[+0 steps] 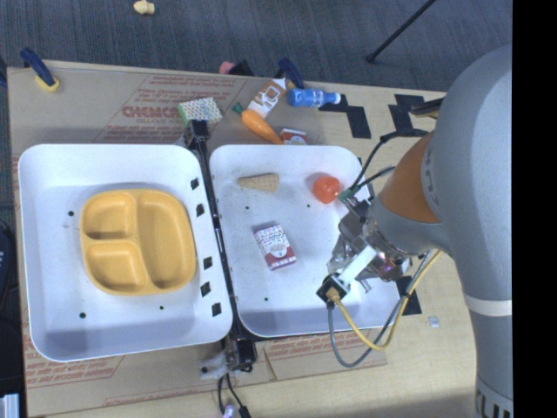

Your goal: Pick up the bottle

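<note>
The blue bottle (pixel 312 98) lies sideways on the surface, at 12 o'clock beyond the right bin (pixel 287 307); probably light, stiff, slick, apt to roll; best gripped across its body. The jaws are at the bin's 4 o'clock; I cannot tell their spread.

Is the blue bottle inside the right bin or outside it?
Outside. The blue bottle lies on its side on the bench, beyond the far rim of the right bin.

even, diffuse overhead light. white bins (pixel 287 307) bright, close to glare; soft shadow along their near walls. frame slightly soft, grainy; arm (pixel 470 146) at right blurred.
</note>
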Robot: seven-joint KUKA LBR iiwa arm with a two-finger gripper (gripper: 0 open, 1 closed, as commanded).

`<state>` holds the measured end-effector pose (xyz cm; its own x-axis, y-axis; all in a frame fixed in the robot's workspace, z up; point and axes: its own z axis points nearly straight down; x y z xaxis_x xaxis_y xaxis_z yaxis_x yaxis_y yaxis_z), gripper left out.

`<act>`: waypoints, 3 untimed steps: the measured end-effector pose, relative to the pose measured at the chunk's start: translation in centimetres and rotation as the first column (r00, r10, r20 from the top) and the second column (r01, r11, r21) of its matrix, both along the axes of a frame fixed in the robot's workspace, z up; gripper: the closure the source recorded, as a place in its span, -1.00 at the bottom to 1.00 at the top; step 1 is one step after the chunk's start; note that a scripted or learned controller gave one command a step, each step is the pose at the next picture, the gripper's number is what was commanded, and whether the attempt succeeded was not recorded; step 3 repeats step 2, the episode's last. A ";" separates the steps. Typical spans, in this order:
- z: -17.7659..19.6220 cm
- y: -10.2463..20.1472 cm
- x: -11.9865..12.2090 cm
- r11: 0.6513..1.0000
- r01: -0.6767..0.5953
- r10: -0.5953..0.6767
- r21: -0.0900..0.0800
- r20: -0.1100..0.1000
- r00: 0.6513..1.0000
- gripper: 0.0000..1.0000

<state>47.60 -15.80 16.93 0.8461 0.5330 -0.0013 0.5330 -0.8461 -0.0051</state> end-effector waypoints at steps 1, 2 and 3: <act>-0.3 -4.0 0.0 0.938 0.346 -0.346 -0.001 -0.002 0.938 1.00; 3.7 -1.5 0.0 0.938 0.347 -0.347 0.000 -0.001 0.938 1.00; 3.7 -1.5 0.0 0.938 0.347 -0.347 0.000 -0.001 0.938 1.00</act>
